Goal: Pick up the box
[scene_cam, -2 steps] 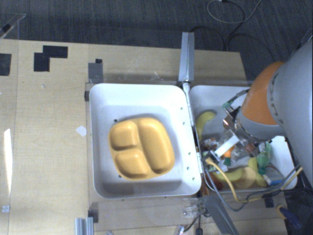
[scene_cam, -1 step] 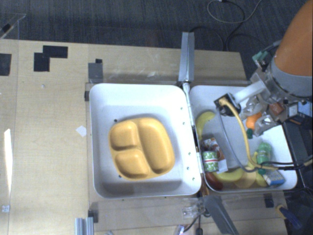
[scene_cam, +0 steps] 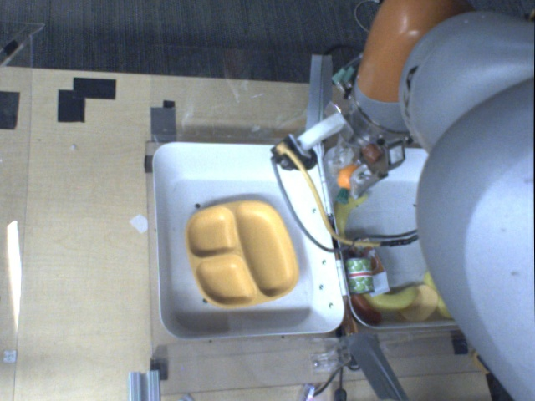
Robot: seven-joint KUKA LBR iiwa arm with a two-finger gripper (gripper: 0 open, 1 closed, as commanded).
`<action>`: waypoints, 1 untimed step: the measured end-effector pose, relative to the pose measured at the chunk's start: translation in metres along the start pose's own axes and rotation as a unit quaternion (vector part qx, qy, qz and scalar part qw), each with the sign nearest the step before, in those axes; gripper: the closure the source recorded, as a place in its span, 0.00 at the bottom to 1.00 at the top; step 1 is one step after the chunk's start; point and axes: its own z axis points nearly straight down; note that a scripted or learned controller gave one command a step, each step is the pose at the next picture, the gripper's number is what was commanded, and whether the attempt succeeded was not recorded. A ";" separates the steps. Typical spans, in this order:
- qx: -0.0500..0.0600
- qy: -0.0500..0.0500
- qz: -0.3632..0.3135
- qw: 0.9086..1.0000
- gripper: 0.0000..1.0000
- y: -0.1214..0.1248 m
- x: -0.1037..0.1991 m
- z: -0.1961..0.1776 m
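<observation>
We take the left bin (scene_cam: pixel 167 224) as our landmark. It sits on the pale wooden bench (scene_cam: pixel 75 224), and inside it, a little toward its near left corner, a yellow plate (scene_cam: pixel 242 251) with three compartments lies flat. Black marks (scene_cam: pixel 84 97) sit on the bench beyond the left bin's far left corner.

Just to the right of the left bin, touching it along a shared edge, stands the right bin (scene_cam: pixel 393 215). The grey arm (scene_cam: pixel 476 224) covers most of that bin, with its orange band (scene_cam: pixel 401 36) high above the left bin's far right corner. The gripper (scene_cam: pixel 361 161) hangs just right of the left bin's right wall, over the far part of the right bin. It is cluttered with fittings and partly hidden, so we cannot tell whether it is released or clenched, and we see nothing clearly held in it.

A black and yellow cable (scene_cam: pixel 313 215) loops from the wrist down across the left bin's right rim. A small orange thing (scene_cam: pixel 344 176) shows just beside the gripper.

Close to the left bin's near right corner, inside the right bin, we see a can (scene_cam: pixel 361 274) with a green label, a dark red fruit (scene_cam: pixel 365 307) just nearer than it, and a banana (scene_cam: pixel 410 299) to their right, all huddled together.

As for the box, we cannot tell where it lies; much of the right bin is hidden under the arm.
</observation>
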 end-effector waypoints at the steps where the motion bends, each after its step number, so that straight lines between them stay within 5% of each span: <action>1: 0.000 -0.001 -0.009 1.000 1.00 -0.040 0.054 0.150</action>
